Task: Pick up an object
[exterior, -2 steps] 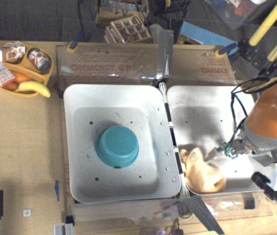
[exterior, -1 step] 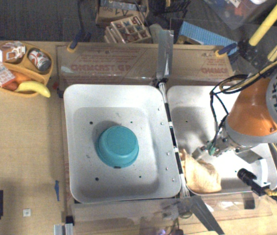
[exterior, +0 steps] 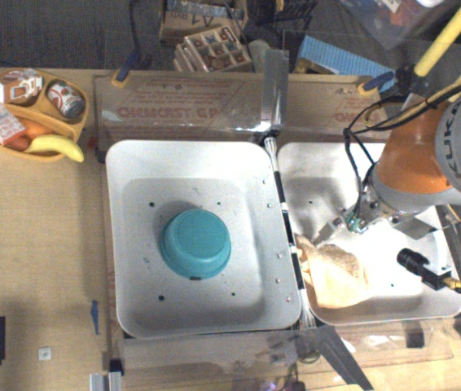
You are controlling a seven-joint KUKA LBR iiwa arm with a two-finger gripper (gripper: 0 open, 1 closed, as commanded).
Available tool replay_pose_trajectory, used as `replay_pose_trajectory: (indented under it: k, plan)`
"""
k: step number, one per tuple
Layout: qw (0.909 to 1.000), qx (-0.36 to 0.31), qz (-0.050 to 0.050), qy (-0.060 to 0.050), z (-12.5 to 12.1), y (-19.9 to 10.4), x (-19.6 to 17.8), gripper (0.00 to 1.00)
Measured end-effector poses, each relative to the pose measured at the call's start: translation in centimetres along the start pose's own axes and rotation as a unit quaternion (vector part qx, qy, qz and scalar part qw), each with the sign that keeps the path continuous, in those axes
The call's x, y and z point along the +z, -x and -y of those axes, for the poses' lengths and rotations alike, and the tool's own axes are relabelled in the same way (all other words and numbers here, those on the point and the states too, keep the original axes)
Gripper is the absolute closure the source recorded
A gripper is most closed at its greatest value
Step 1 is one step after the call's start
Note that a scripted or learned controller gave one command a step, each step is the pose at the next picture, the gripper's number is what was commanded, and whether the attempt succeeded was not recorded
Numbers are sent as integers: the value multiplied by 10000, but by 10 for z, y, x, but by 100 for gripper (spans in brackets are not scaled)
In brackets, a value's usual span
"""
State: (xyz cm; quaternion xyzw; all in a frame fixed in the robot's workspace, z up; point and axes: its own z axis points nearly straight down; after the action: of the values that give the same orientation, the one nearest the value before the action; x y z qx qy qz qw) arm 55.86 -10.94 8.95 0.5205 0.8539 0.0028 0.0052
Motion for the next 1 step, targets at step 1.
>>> replay_pose_trajectory:
  k: [1]
  plan:
    - [9940,1094,-31,-52,73,-31,-16,0]
